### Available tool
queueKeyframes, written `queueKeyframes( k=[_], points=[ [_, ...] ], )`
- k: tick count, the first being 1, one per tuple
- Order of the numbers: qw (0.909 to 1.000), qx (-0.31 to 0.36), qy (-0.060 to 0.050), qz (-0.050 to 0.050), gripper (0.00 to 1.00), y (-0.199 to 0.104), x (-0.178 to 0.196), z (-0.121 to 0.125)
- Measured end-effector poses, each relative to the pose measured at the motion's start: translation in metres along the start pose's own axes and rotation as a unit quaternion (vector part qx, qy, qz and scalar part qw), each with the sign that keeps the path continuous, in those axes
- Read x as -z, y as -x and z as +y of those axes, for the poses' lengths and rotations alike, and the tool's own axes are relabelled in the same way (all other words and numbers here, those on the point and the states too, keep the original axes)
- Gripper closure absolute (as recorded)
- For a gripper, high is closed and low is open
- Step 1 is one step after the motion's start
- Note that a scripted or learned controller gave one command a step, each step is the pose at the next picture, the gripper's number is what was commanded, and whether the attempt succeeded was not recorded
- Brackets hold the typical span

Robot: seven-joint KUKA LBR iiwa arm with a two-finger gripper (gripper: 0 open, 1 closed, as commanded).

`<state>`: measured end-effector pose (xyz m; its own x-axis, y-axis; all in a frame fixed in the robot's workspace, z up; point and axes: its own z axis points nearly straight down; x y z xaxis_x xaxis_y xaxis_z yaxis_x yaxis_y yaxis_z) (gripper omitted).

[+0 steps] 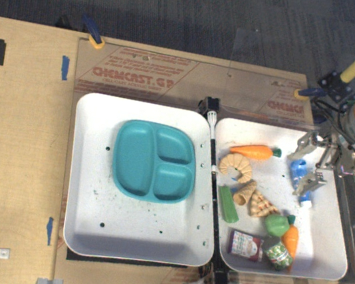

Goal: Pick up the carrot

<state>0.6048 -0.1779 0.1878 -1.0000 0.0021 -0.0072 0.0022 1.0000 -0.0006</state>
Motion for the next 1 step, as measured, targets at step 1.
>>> queueKeyframes(
  k=[1],
  points=[
    [0.9943, 0.107, -0.001, -0.002, 0.0, -0.0524, -0.0904, -0.0045]
  ],
)
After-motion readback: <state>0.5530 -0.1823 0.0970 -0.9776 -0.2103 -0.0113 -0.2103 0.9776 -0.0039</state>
